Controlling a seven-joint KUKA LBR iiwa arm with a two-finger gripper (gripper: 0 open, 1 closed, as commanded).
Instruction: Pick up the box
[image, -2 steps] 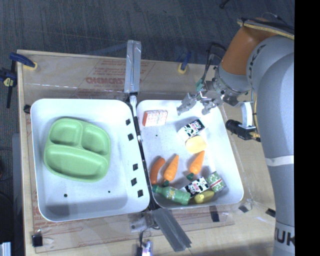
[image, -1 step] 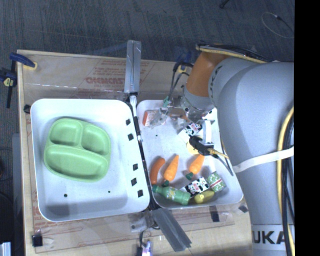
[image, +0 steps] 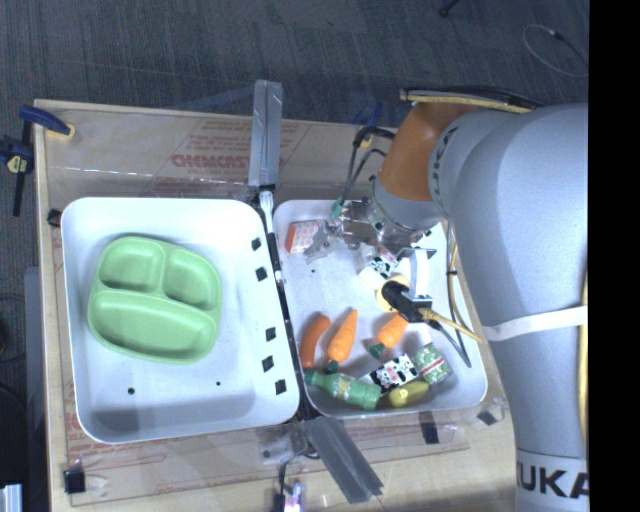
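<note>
box (image: 303, 236) sits in right bin (image: 468, 385), far-left corner, right by divider wall. small orange thing, label side up, long axis roughly across view

gripper (image: 345, 226) hangs just right of it, near but not touching as far as I can see. can't tell if it's open or shut, too cluttered there

so next move imo = short shift left, then down

carrots (image: 330, 338) well apart toward near side, not in way

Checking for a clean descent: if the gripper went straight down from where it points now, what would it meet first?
Most likely the orange box at the right bin's upper left corner, or bare floor beside it. The gripper hangs just right of the box; depth is unclear.
</note>
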